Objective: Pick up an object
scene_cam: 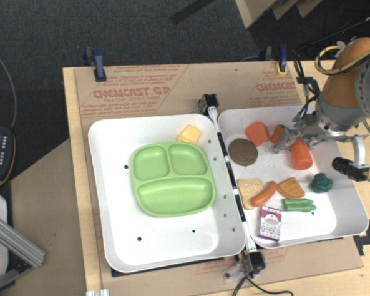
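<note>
Low over the right shallow white bin (349,225), at about 1 o'clock within it, sits the gripper (292,137); impossible to tell whether open or closed. Directly beneath, touching or nearly so, lies the orange-red plastic cylinder (302,155), with a smaller orange cup (256,133) at 9 o'clock and a brown disc (242,152) beyond. Best to centre over the cylinder, straddle its short axis, descend squarely, close firmly, lift straight up.

surface: flat tan board printed with red lettering (138,91)
on it: two shallow white plastic bins, left (112,180) and right (345,212), touching side by side
</note>
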You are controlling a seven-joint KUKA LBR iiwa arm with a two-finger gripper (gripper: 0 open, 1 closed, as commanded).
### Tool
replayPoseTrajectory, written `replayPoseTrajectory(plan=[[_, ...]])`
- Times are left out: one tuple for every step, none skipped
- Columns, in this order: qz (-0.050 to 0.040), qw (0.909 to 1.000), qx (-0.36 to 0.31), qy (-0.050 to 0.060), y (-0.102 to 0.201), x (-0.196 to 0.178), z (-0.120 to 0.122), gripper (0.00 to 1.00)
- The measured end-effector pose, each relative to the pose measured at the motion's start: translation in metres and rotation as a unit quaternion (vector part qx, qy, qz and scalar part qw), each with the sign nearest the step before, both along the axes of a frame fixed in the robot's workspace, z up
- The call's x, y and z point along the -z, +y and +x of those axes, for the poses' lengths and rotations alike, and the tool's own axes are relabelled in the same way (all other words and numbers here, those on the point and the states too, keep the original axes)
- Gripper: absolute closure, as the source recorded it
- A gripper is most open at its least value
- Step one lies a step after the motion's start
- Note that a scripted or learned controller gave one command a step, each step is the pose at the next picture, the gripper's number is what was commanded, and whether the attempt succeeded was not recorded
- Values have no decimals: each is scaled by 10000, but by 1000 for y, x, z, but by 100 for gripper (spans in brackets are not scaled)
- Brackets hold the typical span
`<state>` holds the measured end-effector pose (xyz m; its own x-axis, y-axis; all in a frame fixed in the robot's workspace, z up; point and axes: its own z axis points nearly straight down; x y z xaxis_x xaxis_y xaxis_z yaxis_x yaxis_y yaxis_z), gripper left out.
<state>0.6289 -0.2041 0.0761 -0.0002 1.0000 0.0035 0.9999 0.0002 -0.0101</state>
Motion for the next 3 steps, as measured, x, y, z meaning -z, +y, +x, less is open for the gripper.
replayPoseTrajectory(plan=[[-27,10000,-8,-71,-1,-20,4,100],[-16,10000,-24,-82,57,-119,-34,100],[-24,10000,-28,-82,104,-141,0,100]])
